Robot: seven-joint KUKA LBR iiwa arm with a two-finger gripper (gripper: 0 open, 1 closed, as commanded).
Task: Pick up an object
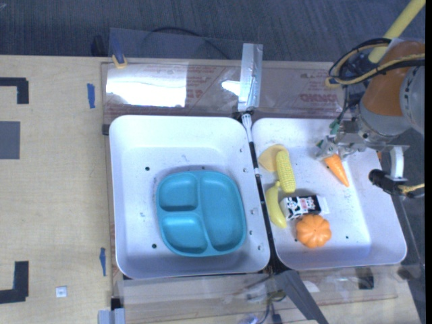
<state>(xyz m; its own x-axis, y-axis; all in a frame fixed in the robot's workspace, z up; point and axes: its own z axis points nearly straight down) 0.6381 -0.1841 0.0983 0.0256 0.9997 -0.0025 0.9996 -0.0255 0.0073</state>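
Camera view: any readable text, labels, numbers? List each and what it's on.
No text can be read with certainty.
Clear panel behind the bins: faint reddish print, too blurred to read.
Black-and-white packet in the right bin: a pattern, any lettering too small to tell.
Small white tag on the bench: a mark, too small to read.

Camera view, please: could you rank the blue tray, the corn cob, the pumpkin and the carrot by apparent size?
1. Blue tray
2. Corn cob and pumpkin, too alike to separate
3. Carrot, partly hidden by the gripper
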